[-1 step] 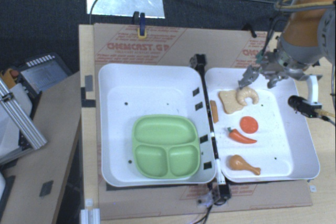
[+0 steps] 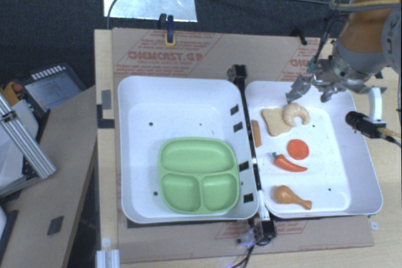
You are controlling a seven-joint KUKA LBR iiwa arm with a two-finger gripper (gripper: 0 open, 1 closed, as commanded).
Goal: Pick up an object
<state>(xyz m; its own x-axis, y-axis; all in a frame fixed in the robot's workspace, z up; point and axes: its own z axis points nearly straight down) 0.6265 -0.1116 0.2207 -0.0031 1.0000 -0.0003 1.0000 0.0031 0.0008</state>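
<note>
1 item sits closest to your claw (image 2: 313,88): the croissant (image 2: 296,113), lying in the far part of the right bin (image 2: 358,163), partly on top of a slice of bread (image 2: 274,121). From the claw, it lies just nearer to you and a little to the left, apart from the fingers, which look spread with nothing between them. Its curved long axis runs roughly left to right, so you would likely want the fingers closing across that, near to far. Further out, a tomato (image 2: 298,148), a red pepper (image 2: 289,163) and a chicken leg (image 2: 292,197) lie nearer in the same bin. A green tray (image 2: 198,174) fills the left bin (image 2: 144,110) on the bench (image 2: 69,135).
</note>
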